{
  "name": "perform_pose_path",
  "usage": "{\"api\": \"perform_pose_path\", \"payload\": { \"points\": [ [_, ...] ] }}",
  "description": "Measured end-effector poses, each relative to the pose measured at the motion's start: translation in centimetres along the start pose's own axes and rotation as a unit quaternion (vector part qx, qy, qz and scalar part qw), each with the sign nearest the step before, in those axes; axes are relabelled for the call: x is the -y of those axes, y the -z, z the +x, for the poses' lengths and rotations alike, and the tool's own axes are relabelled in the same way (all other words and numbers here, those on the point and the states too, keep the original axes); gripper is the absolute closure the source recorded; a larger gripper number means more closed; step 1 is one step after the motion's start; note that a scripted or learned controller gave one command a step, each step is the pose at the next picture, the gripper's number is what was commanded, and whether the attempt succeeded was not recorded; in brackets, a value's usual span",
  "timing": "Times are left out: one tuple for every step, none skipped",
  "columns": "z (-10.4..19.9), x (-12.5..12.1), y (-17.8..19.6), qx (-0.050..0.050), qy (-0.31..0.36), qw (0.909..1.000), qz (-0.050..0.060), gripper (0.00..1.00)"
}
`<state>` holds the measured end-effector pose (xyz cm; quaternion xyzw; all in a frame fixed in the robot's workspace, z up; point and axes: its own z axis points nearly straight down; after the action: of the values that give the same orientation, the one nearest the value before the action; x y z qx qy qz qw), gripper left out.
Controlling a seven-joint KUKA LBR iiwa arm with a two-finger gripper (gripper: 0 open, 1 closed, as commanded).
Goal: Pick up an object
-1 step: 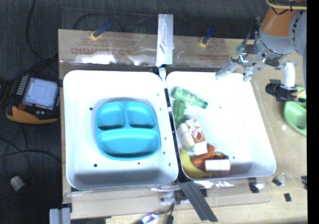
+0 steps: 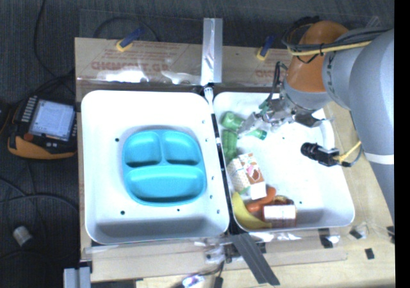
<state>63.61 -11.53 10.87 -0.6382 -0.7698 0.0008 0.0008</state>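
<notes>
2 white bins (image 2: 96,171) on bench, 1 blue tray (image 2: 164,166) in left bin, right of tray: 1 banana (image 2: 245,212), 1 carton (image 2: 247,175), pincer (image 2: 272,114) near 1 green item (image 2: 232,120), pincer state: cannot tell

Left bin (image 2: 96,152): blue divided plate (image 2: 164,166).
Right bin (image 2: 333,197): green bottle (image 2: 238,123), carton (image 2: 247,176), banana (image 2: 246,214).
Gripper (image 2: 277,114): over the right bin's far edge.
</notes>
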Motion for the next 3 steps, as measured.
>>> {"api": "perform_pose_path", "payload": {
  "points": [
    [-0.4,-2.8,-2.1,-0.003,0.006,0.9999,0.011,0.00],
    [-2.5,-2.7,2.0,0.000,0.012,0.9999,0.001,0.00],
    [-1.9,-2.1,-2.3,-0.007,-0.110,0.9937,0.023,0.00]
  ]
}}
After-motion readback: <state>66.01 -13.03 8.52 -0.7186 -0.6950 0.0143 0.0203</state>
